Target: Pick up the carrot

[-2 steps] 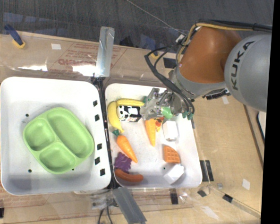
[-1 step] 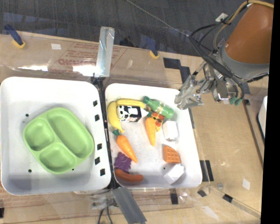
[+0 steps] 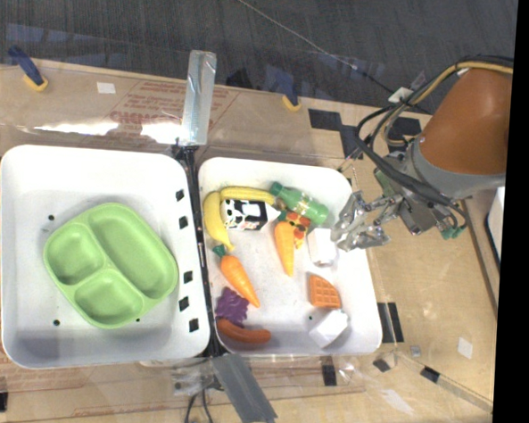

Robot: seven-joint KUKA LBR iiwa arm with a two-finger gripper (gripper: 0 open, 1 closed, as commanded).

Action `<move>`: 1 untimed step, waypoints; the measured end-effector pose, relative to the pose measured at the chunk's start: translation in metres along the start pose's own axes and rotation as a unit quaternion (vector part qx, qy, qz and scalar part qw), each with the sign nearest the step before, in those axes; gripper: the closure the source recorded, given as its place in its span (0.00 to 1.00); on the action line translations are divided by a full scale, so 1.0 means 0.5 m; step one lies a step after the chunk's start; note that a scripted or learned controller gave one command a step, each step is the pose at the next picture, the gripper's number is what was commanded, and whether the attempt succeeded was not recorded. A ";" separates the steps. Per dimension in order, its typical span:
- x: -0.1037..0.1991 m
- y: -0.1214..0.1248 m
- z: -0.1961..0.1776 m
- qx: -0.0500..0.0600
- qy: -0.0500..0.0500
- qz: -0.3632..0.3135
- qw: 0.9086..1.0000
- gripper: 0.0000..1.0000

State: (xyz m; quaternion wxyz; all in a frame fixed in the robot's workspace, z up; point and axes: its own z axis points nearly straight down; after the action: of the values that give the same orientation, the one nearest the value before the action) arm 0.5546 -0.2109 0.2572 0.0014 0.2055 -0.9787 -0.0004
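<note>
The carrot (image 3: 240, 280) lies in the right bin (image 3: 363, 297), well to the left of the gripper (image 3: 351, 228) and lower in the camera view, its long axis slanting from the leafy end at upper left to the tip at lower right. A second orange carrot-like piece (image 3: 286, 244) lies nearer the gripper, its length almost up and down. The arm reaches in from the right with the gripper over the bin's right edge, fingers spread and nothing between them.
</note>
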 end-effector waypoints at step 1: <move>0.105 0.097 -0.119 0.003 -0.003 -0.059 0.998 1.00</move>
State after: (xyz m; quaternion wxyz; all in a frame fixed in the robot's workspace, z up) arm 0.4871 -0.1879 0.3167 -0.0018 0.2633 -0.9647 0.0016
